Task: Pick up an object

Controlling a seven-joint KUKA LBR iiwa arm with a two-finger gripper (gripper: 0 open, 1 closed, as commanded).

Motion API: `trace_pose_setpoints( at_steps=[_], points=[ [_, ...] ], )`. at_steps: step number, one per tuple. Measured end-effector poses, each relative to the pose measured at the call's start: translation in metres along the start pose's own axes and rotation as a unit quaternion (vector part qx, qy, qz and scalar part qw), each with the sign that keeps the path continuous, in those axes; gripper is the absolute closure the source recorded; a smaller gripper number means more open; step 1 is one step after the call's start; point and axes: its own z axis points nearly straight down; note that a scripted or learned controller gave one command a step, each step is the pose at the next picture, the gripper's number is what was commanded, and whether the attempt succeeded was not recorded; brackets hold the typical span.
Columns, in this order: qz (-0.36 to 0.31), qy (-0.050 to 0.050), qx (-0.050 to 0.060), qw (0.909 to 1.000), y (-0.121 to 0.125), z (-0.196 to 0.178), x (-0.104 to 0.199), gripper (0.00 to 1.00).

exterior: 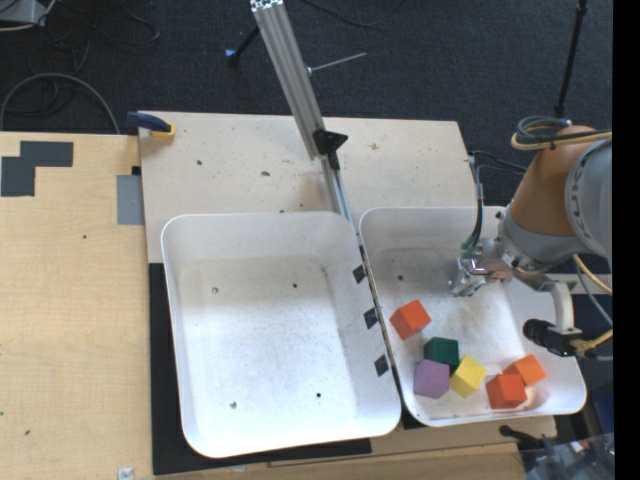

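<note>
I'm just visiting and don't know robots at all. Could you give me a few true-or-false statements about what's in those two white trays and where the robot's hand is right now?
1. All the coloured blocks lie in the right bin. True.
2. The hand is clamped on the purple block. False: the purple block lies on the bin floor, apart from the hand.
3. The green block sits next to the yellow block. True.
4. The hand hangs over the left bin. False: it is over the right bin, above its upper part.
5. One orange block lies apart from the cluster, near the divider between the bins. True.
6. There is a blue block in the right bin. False: the blocks there are orange, green, purple, yellow and red-orange.
</note>
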Motion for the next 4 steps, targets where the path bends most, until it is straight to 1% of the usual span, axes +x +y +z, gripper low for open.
trace_pose_setpoints(
  at_steps=[1,2,4],
  points=[
    [0.001,-0.002,-0.002,1.0000,-0.0151,0.0160,0.0731,1.00],
    [0.001,-0.001,-0.001,1.0000,-0.0151,0.0166,0.0723,0.00],
    [0.000,-0.002,-0.001,1.0000,-0.0150,0.0166,0.0724,0.00]
  ],
)
